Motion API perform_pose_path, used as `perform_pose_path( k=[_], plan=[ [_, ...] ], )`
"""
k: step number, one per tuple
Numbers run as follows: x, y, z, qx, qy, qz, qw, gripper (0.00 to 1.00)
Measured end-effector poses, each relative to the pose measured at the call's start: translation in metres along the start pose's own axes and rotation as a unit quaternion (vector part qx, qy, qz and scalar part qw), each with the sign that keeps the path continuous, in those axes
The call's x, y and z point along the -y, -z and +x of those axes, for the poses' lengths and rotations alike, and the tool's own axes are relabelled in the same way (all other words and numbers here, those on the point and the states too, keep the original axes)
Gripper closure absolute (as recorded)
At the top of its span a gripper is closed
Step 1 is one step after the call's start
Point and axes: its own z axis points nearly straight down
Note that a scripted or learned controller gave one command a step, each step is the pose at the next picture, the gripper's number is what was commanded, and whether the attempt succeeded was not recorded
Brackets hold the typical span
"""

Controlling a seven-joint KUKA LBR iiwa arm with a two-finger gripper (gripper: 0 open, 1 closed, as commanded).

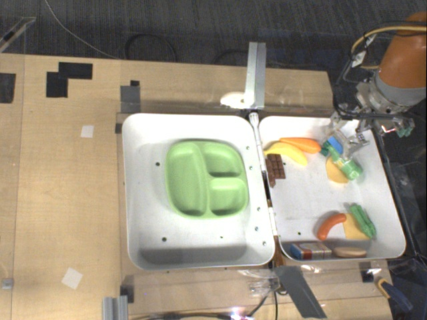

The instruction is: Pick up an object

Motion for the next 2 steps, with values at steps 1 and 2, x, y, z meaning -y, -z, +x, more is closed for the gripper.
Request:
perform_pose_path(
  k=[1, 2],
  plan=[
    [0.002, 0.003, 0.023, 0.0, 0.142, -0.001, 0.9898, 1.0],
    [-0.031, 0.053, -0.004, 0.001, 0.043, 0.0, 0.9991, 1.0]
  ],
)
